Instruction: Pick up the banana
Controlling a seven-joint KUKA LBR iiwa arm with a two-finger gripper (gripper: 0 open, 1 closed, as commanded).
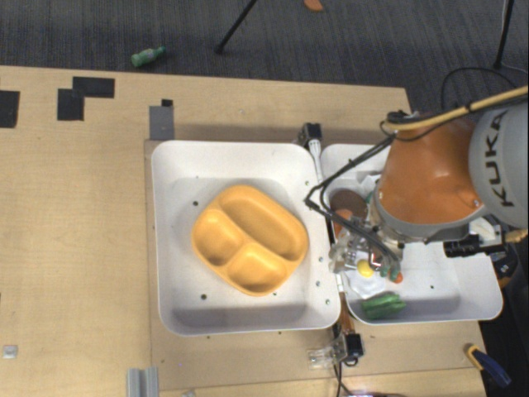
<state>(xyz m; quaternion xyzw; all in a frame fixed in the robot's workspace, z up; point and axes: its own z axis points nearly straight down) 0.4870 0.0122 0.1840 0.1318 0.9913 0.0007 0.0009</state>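
Observation:
My gripper hangs low over the left part of the right bin, under the arm's orange band. Directly beneath it a small yellow patch of the banana shows, and the gripper's metal parts hide most of it. I cannot make out whether the banana is held or just lying on the bin floor below the gripper.
A green object lies near the right bin's front wall, just in front of the gripper. A brown round object sits behind the gripper. In the left bin a yellow divided plate rests. Cables run across the divider between the bins.

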